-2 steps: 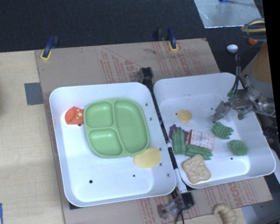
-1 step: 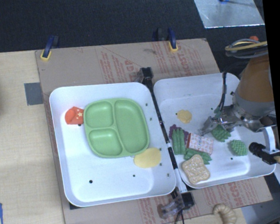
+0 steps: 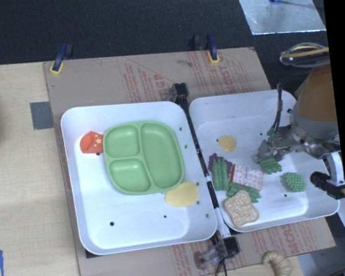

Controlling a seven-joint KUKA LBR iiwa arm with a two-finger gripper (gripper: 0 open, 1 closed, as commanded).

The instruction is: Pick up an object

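Observation:
My gripper (image 3: 269,151) hangs low over the right bin (image 3: 244,110), near its right side, below the grey and orange arm. A small green broccoli-like piece (image 3: 269,166) lies just under and in front of it, and I cannot tell whether they touch. A second bumpy green piece (image 3: 293,181) rests further right. Also in this bin are a yellow round chip (image 3: 227,142), a green pickle (image 3: 219,173), a pink and white packet (image 3: 247,176) and a slice of toast (image 3: 240,208).
The left bin (image 3: 96,225) holds a green divided plate (image 3: 143,156), a red piece (image 3: 91,142) and a yellow piece (image 3: 182,195). A black clip (image 3: 180,91) sits where the bins meet. A tan curled object (image 3: 277,266) lies on the bench in front.

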